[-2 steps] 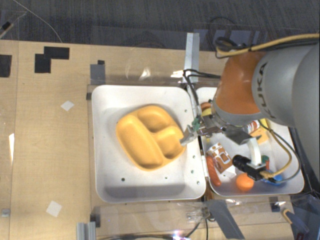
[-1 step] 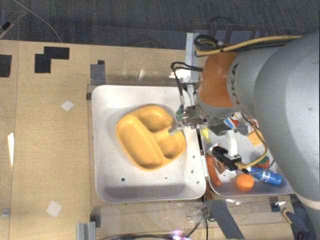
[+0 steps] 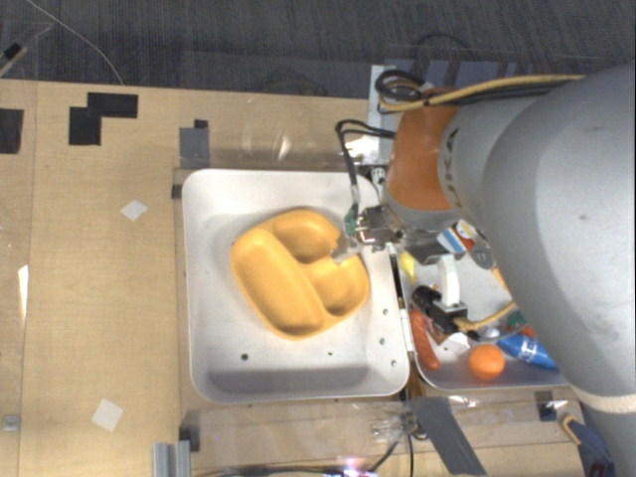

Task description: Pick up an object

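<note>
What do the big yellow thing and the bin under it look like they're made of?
Yellow object: probably soft foam or rubbery plastic, matte; its rounded, puffy lobes carry only dull highlights. Left bin: likely moulded white plastic, smooth and slightly glossy, with rounded corners and a soft sheen.

Yellow object (image 3: 295, 271): smooth, soft-looking matt skin. Left bin (image 3: 214, 266): smooth white plastic, faint sheen. Bench (image 3: 89, 296): pale matt wood-grain surface. Arm (image 3: 556, 217): smooth grey casing, glossy orange band (image 3: 422, 162).

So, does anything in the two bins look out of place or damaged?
Nothing looks spilled or broken. The left bin holds one big yellow cushion, with the tool at its right edge. The right bin is cluttered; an orange ball lies there.
</note>
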